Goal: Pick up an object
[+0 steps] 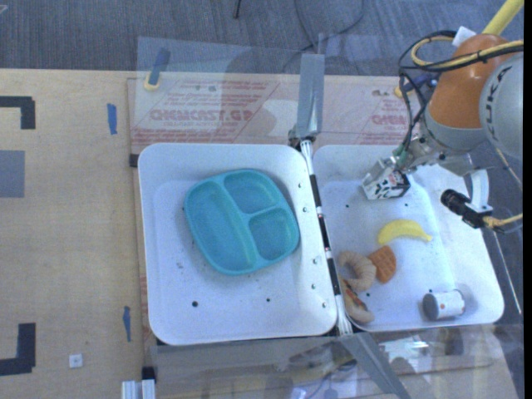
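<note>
My gripper point(385, 184) hangs low over the upper part of the right bin point(490, 293), at the end of the grey and orange arm point(465, 90) that reaches in from the upper right. Nothing shows beneath it but white bin floor. A yellow banana point(405, 233) lies just below and to the right of the gripper, apart from it. Further down sit an orange slice point(384, 263), a tan pastry-like piece point(357, 264) and another tan piece point(360, 308) against the bin's left wall. A grey and white can point(443, 304) lies on its side at the lower right.
The left bin point(166, 306) holds a teal divided plate point(241, 220). A ridge point(320, 231) separates the two bins. A black connector with a cable point(463, 206) juts over the right bin's right side. Wooden bench top point(66, 223) spreads to the left.
</note>
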Controlling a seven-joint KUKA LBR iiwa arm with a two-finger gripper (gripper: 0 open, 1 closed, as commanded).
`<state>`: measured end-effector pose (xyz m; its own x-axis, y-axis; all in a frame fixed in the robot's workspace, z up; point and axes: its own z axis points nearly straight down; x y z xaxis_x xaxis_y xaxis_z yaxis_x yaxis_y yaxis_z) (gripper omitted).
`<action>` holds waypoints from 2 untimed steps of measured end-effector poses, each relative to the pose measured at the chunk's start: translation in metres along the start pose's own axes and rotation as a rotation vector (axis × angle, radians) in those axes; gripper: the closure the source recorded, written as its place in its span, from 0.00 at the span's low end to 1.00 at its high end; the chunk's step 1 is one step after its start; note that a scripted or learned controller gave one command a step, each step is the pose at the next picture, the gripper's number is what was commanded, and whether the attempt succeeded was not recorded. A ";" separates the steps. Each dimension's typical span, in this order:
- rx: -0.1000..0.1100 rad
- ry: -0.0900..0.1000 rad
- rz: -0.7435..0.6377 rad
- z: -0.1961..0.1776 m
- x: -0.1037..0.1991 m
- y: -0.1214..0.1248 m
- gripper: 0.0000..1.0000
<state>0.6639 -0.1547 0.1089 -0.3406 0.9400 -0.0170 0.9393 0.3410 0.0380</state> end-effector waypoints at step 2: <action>0.024 0.004 -0.066 0.001 0.005 0.013 0.00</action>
<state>0.6744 -0.1453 0.1087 -0.4016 0.9157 -0.0144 0.9156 0.4018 0.0132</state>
